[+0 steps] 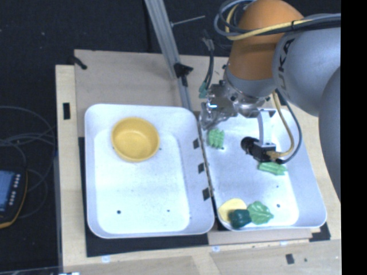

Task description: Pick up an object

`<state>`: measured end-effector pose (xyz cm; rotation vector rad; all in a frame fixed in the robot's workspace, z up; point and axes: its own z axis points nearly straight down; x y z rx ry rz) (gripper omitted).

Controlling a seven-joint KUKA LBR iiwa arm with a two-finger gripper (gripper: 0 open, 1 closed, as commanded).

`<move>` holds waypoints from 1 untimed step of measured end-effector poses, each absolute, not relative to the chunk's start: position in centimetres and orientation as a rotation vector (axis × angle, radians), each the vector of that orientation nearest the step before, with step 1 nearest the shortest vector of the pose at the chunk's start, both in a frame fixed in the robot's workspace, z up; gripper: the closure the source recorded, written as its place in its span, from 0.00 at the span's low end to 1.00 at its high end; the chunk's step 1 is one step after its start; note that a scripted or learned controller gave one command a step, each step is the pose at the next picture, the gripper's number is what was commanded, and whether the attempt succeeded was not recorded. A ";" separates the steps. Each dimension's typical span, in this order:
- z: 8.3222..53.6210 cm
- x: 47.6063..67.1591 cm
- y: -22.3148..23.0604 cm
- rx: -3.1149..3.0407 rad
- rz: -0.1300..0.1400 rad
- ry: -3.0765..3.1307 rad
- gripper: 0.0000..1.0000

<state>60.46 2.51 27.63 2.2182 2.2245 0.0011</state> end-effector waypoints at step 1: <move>27.4 58.4 7.7 2.217 0.002 2.226 1.00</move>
